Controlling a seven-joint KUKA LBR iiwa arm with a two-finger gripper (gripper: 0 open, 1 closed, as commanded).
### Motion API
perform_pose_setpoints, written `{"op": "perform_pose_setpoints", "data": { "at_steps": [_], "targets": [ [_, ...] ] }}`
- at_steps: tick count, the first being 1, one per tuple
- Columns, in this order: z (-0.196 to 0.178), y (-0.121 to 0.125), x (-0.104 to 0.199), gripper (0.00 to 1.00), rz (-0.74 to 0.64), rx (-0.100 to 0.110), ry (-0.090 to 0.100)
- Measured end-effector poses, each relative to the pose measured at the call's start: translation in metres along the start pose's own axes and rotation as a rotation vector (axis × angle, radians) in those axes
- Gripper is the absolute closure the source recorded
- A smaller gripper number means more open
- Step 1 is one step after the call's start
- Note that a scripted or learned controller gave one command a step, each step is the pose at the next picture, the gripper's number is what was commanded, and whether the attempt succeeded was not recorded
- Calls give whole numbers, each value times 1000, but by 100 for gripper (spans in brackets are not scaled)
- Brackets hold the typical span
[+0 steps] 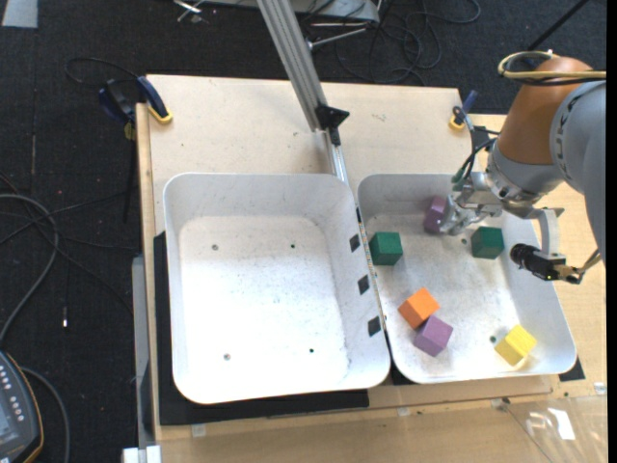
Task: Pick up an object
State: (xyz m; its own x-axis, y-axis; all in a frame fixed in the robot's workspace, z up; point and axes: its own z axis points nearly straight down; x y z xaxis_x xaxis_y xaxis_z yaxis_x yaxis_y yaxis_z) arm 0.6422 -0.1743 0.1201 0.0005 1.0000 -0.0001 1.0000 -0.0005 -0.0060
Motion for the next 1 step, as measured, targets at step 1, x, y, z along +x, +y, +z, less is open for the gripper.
{"op": "perform_pose_setpoints", "data": {
  "at_steps": [1],
  "targets": [
    [-1,2,1,0,0,-7,0]
  ]
}}
